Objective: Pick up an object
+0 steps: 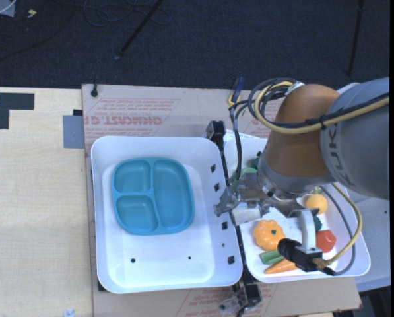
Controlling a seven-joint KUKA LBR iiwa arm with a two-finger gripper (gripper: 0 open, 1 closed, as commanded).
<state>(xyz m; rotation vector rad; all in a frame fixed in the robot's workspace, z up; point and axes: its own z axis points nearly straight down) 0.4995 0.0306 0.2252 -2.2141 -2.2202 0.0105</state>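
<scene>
Dark floor [183, 32] with loose cables ran behind the pale desk [32, 210]. On the desk lay a brown sheet [137, 114] with red print, and on that sheet stood the two white bins, side by side and touching. The left bin [150, 263] held a blue tray [154, 195] with three compartments, lying flat toward its far left. The arm [361, 137] reached in from the right and hung over the right bin [358, 259], its wrist low near the wall shared by the bins. Whether the jaws were open or closed could not be told, since the wrist hid them, and nothing showed between them.

The toys lay in the right bin, toward its near side. An orange pumpkin [268, 233] sat near the shared wall. A carrot [281, 266] lay just in front of it by the near rim, with a green piece [270, 256] between the two. A red toy [325, 241] lay to the right of the pumpkin, and a yellow toy [315, 203] sat behind the red one, partly under the arm.
</scene>
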